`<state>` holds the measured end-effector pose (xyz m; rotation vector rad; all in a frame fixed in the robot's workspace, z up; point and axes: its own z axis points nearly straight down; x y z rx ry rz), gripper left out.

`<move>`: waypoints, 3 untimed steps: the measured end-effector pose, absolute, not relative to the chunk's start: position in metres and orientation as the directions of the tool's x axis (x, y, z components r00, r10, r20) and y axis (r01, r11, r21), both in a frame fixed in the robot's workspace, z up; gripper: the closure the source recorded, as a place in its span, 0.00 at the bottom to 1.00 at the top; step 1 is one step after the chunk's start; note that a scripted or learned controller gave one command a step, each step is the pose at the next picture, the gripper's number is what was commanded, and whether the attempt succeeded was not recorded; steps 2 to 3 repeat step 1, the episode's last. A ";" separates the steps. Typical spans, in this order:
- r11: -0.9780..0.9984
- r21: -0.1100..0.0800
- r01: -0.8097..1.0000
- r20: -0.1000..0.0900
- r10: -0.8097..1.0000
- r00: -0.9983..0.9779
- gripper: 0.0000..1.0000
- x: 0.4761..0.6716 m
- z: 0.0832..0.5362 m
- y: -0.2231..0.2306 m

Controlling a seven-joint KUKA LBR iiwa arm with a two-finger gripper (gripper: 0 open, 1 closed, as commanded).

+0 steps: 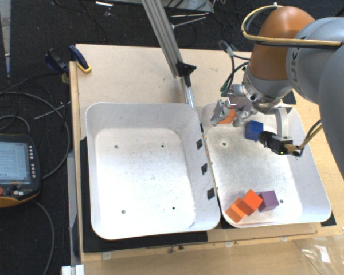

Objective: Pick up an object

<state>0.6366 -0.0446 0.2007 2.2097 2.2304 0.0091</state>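
Gripper (236, 114) sits low at the far end of the right bin (309, 208), the blue cube (253, 130) just beside it on the near-right side and a small orange piece (228, 117) right at its tip; can't tell its grip state, the wrist hides that. Orange block (245, 205) and purple cube (268, 200) touch at the bin's near end, well apart from the tool. All look like hard, matte, flat-faced blocks on speckled white plastic.

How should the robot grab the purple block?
From above, fingers on the purple block's near and far faces. Its left side touches the orange block, so no finger fits there; the bin's wall is close on the right.
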 end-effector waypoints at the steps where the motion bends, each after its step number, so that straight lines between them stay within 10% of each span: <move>1: 0.010 0.003 1.000 0.004 1.000 -0.010 1.00 0.674 0.195 0.049; 3: 0.010 0.003 1.000 0.004 1.000 -0.010 1.00 0.674 0.195 0.049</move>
